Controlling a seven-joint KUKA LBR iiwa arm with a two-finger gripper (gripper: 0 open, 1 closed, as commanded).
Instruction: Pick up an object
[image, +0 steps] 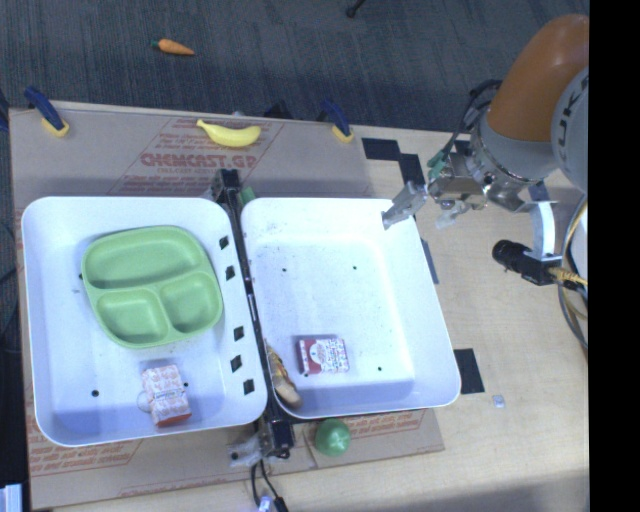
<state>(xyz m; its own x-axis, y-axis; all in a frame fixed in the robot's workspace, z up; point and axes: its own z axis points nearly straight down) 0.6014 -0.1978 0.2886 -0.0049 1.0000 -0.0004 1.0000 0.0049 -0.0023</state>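
The claw (405, 205) hangs over the far right corner of the right bin (400, 300); whether it is open I cannot tell, and nothing shows in its grasp. A small red-and-white box (322, 355) lies near that bin's front wall, well apart from the claw.

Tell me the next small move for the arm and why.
Probably swing the tool left and toward the near edge, over the red-and-white packet in the right bin. The tool sits at that bin's far right corner, well away from the packet. The packet lies flat with bare floor on most sides, so it looks the easiest pick.
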